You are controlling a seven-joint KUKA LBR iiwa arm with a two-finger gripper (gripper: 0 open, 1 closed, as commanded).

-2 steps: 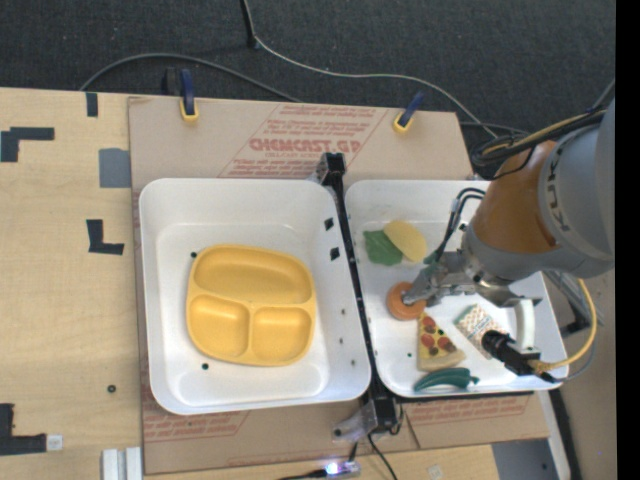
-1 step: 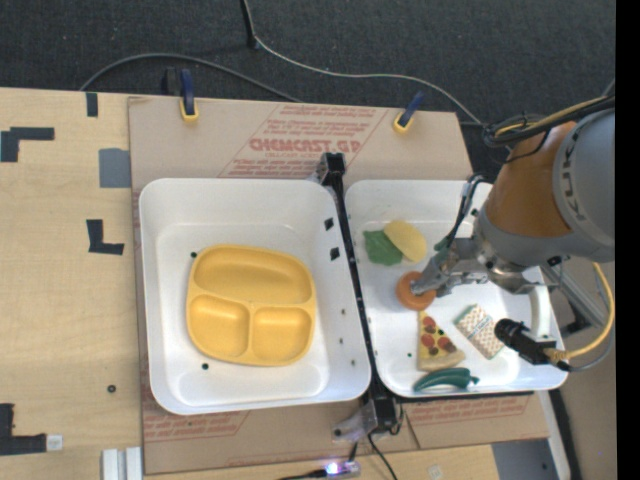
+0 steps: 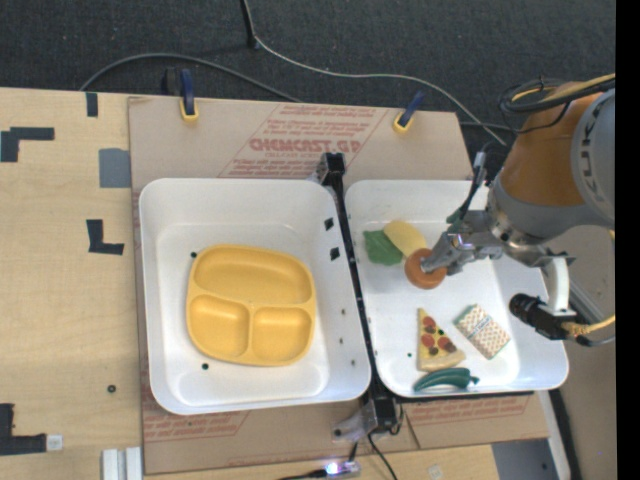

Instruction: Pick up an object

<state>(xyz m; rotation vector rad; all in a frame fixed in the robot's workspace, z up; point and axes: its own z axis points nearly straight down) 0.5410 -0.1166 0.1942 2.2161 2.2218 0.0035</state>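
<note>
Jaws of the gripper (image 3: 437,261) sit right over the orange round piece (image 3: 425,272), touching it; whether they clamp it I cannot tell. Yellow block (image 3: 406,236) lies just up-left.

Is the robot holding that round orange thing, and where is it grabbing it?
It cannot be told. The gripper is down on the upper right edge of the round orange piece, but whether it actually grips it is unclear.

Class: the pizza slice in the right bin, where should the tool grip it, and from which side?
From above, closing across the pizza slice near its wide crust end. It lies flat, point toward the bin's far side, with bare floor on its left, so the fingers likely fit there.
</note>
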